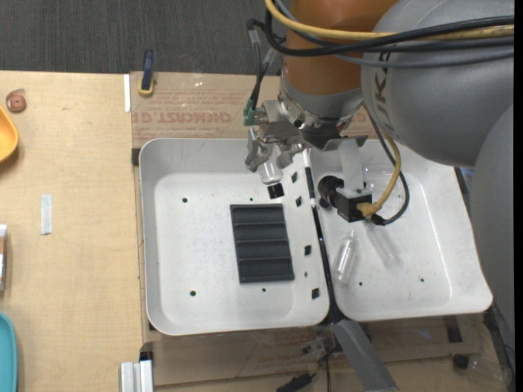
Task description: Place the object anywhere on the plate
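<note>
A: What does the left bin (163,243) contain?
B: A black ribbed plate (261,242), lying flat near the bin's middle.

A: And the right bin (441,251)?
B: A clear plastic object (346,256), lying on the bin floor just right of the divider between the bins, well apart from the plate.

A: Where is the gripper (274,174)?
B: Above the rear edge of the left bin, near the divider, under the arm's orange band (327,23). Whether the jaws are open or closed cannot be told; nothing is seen between them.

A: What surrounds the bins?
B: A tabletop (65,178) of pale wood.
</note>
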You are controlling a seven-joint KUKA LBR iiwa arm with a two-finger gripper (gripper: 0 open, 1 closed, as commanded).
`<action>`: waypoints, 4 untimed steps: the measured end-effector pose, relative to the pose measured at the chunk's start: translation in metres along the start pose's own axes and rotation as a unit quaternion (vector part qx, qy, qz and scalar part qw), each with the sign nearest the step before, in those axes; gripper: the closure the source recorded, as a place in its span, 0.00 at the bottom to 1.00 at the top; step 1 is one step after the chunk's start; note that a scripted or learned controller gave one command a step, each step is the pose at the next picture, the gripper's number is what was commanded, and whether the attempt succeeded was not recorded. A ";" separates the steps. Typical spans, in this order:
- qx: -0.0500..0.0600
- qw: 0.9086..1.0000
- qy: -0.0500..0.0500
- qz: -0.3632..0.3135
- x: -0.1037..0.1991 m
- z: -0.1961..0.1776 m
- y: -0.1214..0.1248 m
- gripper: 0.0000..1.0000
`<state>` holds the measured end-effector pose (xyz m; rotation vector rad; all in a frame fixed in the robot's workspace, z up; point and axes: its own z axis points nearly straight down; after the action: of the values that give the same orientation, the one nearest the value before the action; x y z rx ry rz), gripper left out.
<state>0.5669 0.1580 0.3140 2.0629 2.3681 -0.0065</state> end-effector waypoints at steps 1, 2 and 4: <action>0.000 0.994 0.000 -0.114 0.040 0.043 0.025 1.00; 0.000 0.990 0.000 -0.140 0.037 0.033 0.017 1.00; 0.000 0.966 0.001 -0.260 0.061 0.069 -0.014 1.00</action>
<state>0.5441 0.2163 0.2445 1.3783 2.8250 -0.0060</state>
